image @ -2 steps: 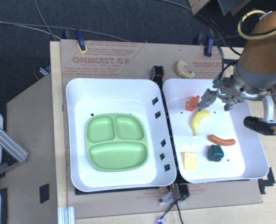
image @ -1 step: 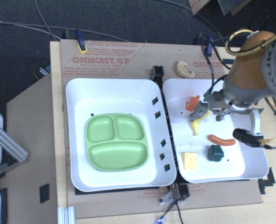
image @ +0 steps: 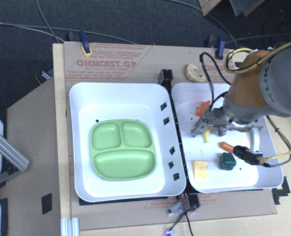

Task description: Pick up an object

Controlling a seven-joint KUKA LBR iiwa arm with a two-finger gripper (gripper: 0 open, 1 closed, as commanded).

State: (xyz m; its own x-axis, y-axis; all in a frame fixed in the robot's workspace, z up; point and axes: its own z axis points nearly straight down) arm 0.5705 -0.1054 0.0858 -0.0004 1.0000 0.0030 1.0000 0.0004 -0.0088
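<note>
The worktop (image: 111,58) is carrying two white bins side by side. The left bin (image: 81,107) is holding a green divided plate (image: 122,149), lying flat and well apart from the arm. The right bin (image: 244,181) is holding the smaller things: a pale yellow block (image: 200,169) near the front edge, a dark green lump (image: 227,161) just beside it, a slim orange piece (image: 226,146) above that, and an orange-red scrap (image: 203,108) further back. The arm (image: 263,82) is reaching in over this bin, and the pincer (image: 207,127) is hanging low over the bin floor between the orange-red scrap and the yellow block; whether it is apart or together I cannot tell, and nothing is showing clamped in it.

To do the pick well, I judge it best to be choosing one isolated target, probably the yellow block, centring above it, descending squarely, and closing only once the thing is sitting between the tips. The green lump and orange piece are lying close together, so a grab there is risking a nudge rather than a hold.
</note>
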